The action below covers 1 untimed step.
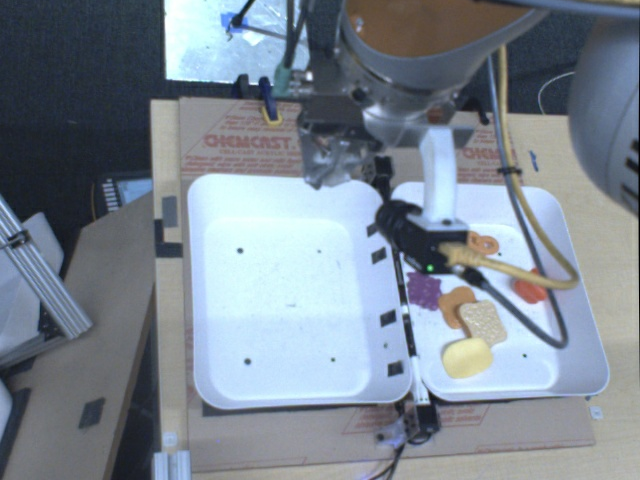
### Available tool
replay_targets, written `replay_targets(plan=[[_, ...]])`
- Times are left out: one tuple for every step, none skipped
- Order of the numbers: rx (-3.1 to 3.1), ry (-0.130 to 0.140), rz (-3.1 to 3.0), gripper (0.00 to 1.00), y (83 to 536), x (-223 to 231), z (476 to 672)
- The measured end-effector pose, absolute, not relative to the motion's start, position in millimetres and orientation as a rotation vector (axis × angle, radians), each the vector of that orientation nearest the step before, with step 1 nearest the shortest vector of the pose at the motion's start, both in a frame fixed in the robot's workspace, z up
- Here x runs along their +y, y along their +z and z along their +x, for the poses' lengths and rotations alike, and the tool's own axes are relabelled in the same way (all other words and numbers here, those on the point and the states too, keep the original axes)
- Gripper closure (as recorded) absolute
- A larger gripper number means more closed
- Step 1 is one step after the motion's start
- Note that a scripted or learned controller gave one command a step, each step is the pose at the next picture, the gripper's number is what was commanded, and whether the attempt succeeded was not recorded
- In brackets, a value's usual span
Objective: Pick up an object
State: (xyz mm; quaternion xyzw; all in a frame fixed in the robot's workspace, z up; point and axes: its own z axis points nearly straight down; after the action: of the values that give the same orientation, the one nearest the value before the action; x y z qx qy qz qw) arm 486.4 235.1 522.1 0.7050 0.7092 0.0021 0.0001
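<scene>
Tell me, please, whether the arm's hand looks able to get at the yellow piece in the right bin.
Probably yes: the yellow piece lies uncovered near the right bin's front edge, touching only the tan piece, though a yellow cable hangs nearby.

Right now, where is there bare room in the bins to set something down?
The left bin has bare floor wall to wall. The right bin is crowded at its left-centre with toy food and cables; only its near-right corner is bare.

A: Can you see the tool (335, 163)?
B: Only as a grey blur under the arm (430, 28), which the top edge cuts off.
A: And the right bin (575, 268)?
B: Cables cover part of it; the purple piece (424, 290) is too small to identify.
</scene>
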Motion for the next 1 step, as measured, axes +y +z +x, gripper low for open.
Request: replay_targets(plan=[[2.228,0.006,2.215,0.00,521.8,235.0,486.4]])
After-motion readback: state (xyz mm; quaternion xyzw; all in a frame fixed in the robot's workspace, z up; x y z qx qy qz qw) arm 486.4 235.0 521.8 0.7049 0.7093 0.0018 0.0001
